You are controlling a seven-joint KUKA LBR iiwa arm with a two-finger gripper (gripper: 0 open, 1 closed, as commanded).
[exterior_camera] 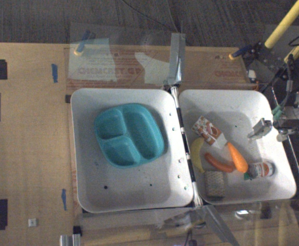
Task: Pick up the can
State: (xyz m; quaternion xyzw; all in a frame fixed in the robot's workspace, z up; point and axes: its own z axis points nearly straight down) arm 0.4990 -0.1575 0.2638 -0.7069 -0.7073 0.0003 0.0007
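The gripper (260,128) hangs over the right-hand bin (241,102), close to its right wall, and whether it is parted or closed cannot be told from this slant; nothing shows between its tips. The can (262,169) lies on its side on the bin floor just below the gripper in the view, toward the near wall, well apart from it and untouched. Just left of the can, and down-left of the gripper, an orange carrot (237,158) lies at a tilt, its lower end close to the can. Further left of that sit a red sausage (219,163) and a yellow banana (197,154), with a grey sponge-like block (215,183) below them near the front wall. Left of the gripper, at about its own level, lies a small printed carton (207,129). Well to the gripper's left, in the other bin (87,178), rests a teal divided plate (130,135) with three compartments
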